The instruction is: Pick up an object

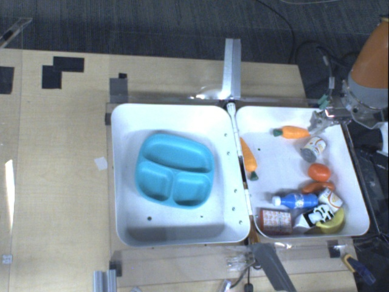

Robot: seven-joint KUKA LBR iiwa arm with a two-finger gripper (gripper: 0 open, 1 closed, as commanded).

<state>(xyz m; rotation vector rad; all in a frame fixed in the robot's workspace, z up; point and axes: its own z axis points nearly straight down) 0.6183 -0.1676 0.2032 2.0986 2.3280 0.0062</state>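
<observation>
The right bin (261, 120) holds several small objects. An orange carrot (292, 132) lies near its far wall, and a second carrot (248, 157) rests along its left wall. A small silver can (313, 149) lies tilted right of centre, with an orange-red round fruit (319, 172) just in front of it. A blue bottle (298, 201), a dark red packet (276, 219) and a yellow item (333, 224) crowd the near corner. My gripper (320, 119) hangs over the bin's far right corner, just right of the first carrot and above the can. I see nothing held in it.
The left bin (121, 212) holds a blue divided plate (175, 169). A metal post (232, 72) stands behind the seam between the bins. The arm's orange band (375, 56) is at the right edge. Cables lie on the dark floor beyond.
</observation>
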